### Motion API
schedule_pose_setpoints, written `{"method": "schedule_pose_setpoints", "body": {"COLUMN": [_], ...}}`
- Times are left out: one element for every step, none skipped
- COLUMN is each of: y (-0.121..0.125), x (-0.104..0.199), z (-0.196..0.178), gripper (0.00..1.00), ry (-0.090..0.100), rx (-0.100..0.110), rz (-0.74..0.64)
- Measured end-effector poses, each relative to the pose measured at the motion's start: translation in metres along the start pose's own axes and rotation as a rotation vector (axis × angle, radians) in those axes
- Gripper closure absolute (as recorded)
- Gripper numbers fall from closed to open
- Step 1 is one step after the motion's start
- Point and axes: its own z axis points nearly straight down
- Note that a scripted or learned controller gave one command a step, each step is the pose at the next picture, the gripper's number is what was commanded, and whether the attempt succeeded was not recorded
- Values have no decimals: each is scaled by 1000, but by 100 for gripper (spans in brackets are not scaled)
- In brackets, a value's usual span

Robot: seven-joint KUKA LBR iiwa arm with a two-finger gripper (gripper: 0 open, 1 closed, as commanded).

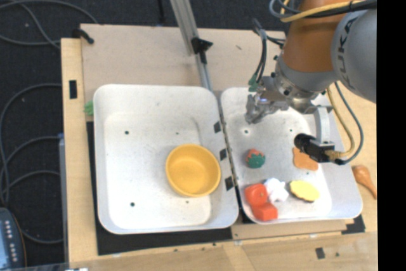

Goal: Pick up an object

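My gripper (254, 112) hangs over the upper left part of the right bin (279, 130), above bare bin floor. Nothing shows between its fingers. Below it lies a small green ball with a red patch (255, 158). Nearer the front edge sit a red block (260, 202), a small white piece (276, 189) and a yellow oval object (304, 190). An orange object (304, 160) lies at the right, partly under a black part of the arm's attachment (312, 146). A yellow bowl (192, 170) stands in the left bin (139, 130).
A slanted metal pole (184, 13) rises behind the bins, ending at a clamp near the divider. An orange item (364, 178) lies on the bench outside the right bin. Cables loop on the dark floor at the left.
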Motion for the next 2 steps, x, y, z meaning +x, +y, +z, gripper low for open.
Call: {"method": "schedule_pose_setpoints", "body": {"y": [-27, -36], "x": [45, 89], "z": [10, 18], "gripper": [100, 100], "ry": [-2, -2], "rx": [2, 1], "rz": [2, 1]}}
